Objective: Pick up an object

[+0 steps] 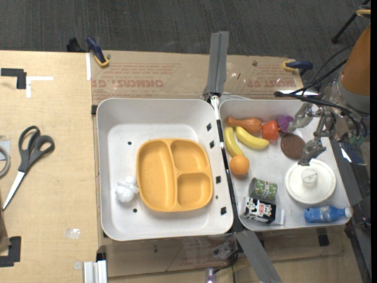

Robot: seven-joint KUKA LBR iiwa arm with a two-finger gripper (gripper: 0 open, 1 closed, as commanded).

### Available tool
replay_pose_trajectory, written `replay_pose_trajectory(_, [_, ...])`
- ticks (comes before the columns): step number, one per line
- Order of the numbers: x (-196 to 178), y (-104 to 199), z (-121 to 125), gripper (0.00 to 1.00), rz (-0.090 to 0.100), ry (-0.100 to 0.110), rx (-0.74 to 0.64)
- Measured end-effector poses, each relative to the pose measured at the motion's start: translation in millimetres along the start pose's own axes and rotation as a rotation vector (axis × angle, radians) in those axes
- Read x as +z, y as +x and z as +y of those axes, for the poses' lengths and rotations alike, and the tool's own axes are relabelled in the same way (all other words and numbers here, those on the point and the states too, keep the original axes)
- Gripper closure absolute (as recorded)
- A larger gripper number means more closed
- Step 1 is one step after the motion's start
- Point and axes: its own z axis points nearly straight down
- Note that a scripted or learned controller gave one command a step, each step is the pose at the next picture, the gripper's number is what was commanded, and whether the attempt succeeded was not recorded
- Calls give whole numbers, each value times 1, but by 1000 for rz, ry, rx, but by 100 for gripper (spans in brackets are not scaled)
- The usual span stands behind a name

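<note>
Nothing lifted yet; the pick is all ahead of you.
Gripper hovers over the right bin (near the white lid); grasp state indiscernible.

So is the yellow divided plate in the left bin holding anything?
Empty. All three compartments of the yellow divided plate show bare yellow bottoms; the small white crumpled object lies beside it on the left bin floor, not in it.

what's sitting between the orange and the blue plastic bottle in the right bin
In the camera view, between the round orange fruit and the blue plastic bottle sit a green can and the white round lid.
</note>
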Motion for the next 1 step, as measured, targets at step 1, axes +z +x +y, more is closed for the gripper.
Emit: replay_pose_trajectory(1, [113, -53, 45, 0, -2, -1, -43])
